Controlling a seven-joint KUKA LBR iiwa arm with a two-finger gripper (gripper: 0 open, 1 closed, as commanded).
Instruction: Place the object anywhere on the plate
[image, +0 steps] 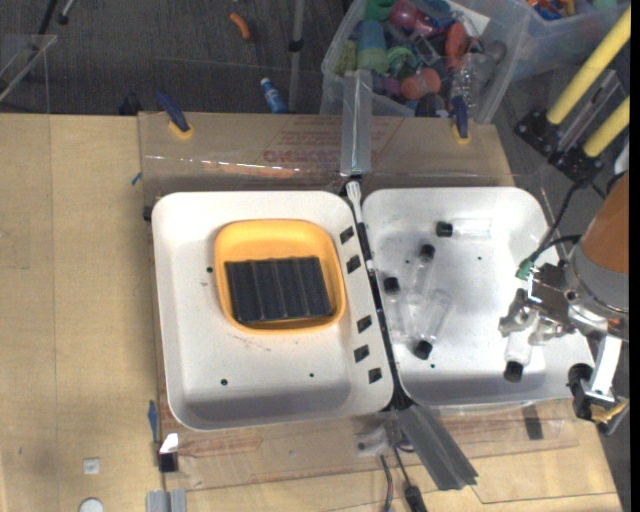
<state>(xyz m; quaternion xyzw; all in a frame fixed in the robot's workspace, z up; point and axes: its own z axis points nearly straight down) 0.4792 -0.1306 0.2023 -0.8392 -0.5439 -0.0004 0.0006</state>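
**Arm low over the right bin, vials loose, plate waiting in the left**

Wooden bench (70, 300) carries two shallow white bins side by side, with a crate of coloured toys (420, 45) behind them on the floor.

From the right edge the grey arm reaches in, its gripper (530, 325) low over the right bin's (470, 205) right side, just above a clear vial with a black cap (515, 362). Whether the gripper is closed on anything I cannot tell (its metal parts blur together at this angle), and no vial is plainly seen held by it.

Further out, more clear black-capped vials lie scattered in the same bin: one near the back wall (460, 229), one tilted near the centre (424, 262), and a pair near the divider side (415, 320).

Across the divider, the left bin (190, 380) holds the yellow plate (280, 240), with a dark ribbed block (277, 290) lying on it.
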